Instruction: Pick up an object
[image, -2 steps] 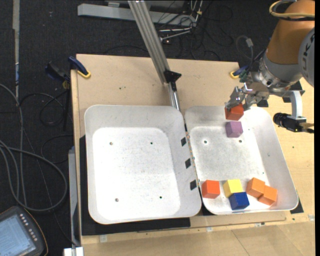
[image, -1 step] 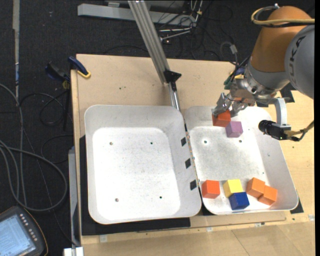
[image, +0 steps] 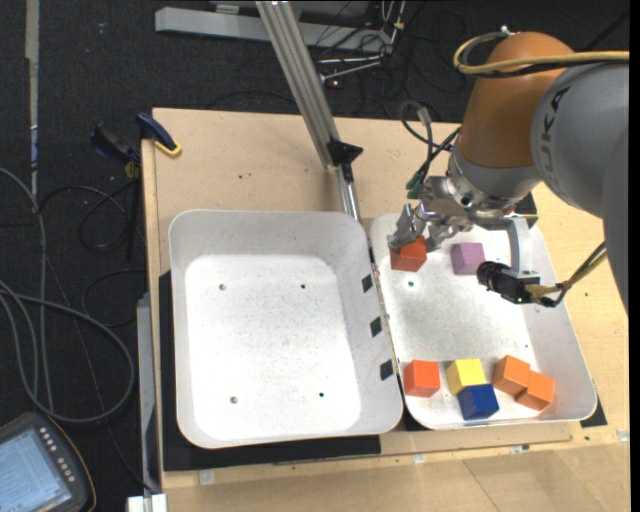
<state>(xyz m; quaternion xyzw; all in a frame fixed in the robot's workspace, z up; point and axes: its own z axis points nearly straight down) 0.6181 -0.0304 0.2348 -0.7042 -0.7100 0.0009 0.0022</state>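
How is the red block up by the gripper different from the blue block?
The red block sits at the far end of the right bin, tilted, under the gripper; the blue block lies at the near end, against a yellow block. Both are small cubes.

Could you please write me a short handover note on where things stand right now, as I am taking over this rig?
Gripper: low over the far left part of the right bin, closed on the red-orange block, which looks slightly raised.
Also in that bin: purple block beside it; near edge holds an orange block, yellow block, blue block and two more orange blocks.
Done: grasp appears made.
Left: lift clear and confirm the hold.
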